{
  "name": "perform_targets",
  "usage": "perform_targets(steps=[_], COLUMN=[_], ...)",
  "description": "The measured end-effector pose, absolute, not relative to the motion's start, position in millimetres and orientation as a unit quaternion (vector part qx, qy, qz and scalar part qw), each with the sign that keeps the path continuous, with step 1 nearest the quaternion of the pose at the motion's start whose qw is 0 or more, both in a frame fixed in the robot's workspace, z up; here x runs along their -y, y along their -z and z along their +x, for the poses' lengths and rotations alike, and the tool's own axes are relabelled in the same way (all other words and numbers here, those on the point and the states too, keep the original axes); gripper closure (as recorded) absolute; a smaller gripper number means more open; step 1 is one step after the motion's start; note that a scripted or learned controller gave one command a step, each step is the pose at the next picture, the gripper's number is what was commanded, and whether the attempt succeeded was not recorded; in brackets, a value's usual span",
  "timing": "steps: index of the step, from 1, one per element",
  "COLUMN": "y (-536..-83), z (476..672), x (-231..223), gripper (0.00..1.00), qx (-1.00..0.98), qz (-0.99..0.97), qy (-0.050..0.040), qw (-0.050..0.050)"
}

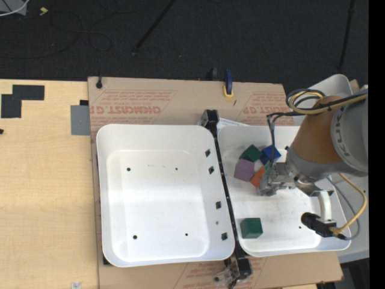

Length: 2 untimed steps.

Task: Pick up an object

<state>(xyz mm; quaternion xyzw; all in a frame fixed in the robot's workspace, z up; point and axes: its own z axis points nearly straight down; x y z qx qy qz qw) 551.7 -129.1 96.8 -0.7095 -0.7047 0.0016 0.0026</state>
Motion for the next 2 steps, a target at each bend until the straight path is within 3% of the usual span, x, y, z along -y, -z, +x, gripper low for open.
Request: perform_targets(steps=[1,2], y=[-88.8,-193.9], z=[550.2,579.7], x=[82.7,-22.7], gripper=[1.0,1.0], qx=[0.708,0.711], qz=[-0.706,-0.703], qy=[-0.0007,0.0049], qw=[0.003,-0.001])
